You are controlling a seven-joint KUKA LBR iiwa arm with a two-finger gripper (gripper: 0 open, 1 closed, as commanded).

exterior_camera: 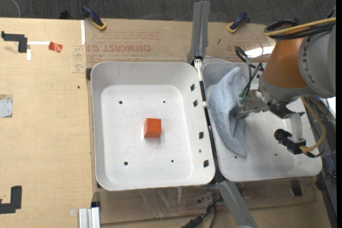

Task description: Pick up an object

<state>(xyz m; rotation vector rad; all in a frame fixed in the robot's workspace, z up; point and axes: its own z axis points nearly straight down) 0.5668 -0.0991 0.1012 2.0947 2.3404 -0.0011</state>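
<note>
An orange-red cube (153,128) lies near the middle of the left white bin (107,88). A light blue-grey cloth (227,101) is draped in the left half of the right bin (267,165), reaching from the back wall down toward the floor. My gripper (239,114) reaches in from the right and sits low against the cloth's right side, with the cloth bunched around its tip. The fingertips are buried in the folds.
A grey metal bar (200,29) stands upright between the two bins at the back. Clamps (94,17) hold the cardboard backing. A wooden board (40,115) lies left of the bins. Cables and a black fitting (288,140) hang off the wrist.
</note>
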